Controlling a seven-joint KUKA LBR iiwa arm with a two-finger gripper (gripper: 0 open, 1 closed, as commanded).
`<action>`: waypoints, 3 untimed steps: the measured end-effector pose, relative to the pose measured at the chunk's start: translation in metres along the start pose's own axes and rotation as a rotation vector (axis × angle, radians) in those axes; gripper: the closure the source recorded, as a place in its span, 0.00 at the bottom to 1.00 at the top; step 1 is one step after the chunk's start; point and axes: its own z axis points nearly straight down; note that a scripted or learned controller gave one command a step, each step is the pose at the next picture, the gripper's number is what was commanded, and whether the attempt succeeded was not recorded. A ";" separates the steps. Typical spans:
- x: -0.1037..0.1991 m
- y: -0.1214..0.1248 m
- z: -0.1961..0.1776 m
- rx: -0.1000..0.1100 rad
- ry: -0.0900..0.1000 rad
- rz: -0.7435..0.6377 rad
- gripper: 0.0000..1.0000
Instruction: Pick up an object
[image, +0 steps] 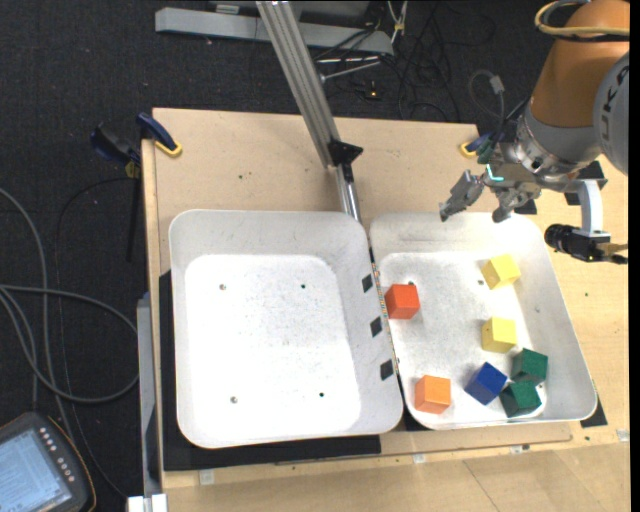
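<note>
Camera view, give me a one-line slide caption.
Open gripper above the right bin holding seven coloured blocks.

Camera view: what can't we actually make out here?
- End effector: small, dark and cluttered, above the far rim of the right white bin; finger state unreadable, nothing visibly held.
- Grey arm with orange band: cut off by the top and right edges.
- Two dark green cubes: bunched in the near right corner beside the blue cube; touching or merely overlapping, unclear.
- Handheld screen: cropped at bottom left, display illegible.
</note>
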 end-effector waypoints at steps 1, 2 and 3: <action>0.000 0.001 -0.003 -0.004 -0.002 -0.002 0.00; 0.003 0.001 0.040 0.000 -0.001 -0.001 0.00; -0.005 0.007 0.095 0.001 -0.001 0.002 0.00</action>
